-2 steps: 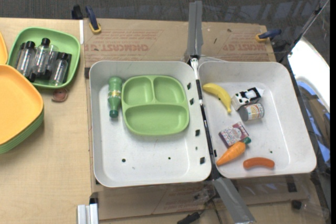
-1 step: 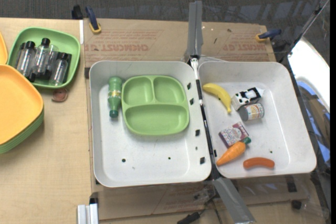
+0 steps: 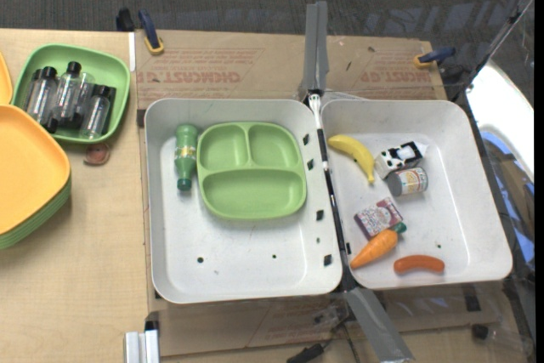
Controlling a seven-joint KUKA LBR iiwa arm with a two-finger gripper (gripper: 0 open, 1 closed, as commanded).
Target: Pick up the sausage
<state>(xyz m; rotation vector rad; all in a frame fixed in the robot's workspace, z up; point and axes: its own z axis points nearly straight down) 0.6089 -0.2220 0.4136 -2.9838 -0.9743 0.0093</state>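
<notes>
Lying in the right bin (image 3: pixel 476 183) near its front edge, the sausage (image 3: pixel 419 265) sits just right of the carrot (image 3: pixel 375 248). Banana (image 3: pixel 354 155), can (image 3: pixel 410 181) and small box (image 3: pixel 379 218) lie behind. Left bin (image 3: pixel 170 268) holds a green tray (image 3: pixel 251 170) and bottle (image 3: pixel 185 155). Pincer state: cannot tell.

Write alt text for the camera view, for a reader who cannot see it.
An orange-red sausage lies near the front edge of the right bin, beside a carrot, with a banana, a small can and small packets farther back. The left bin holds a green divided plate and a green bottle.
</notes>
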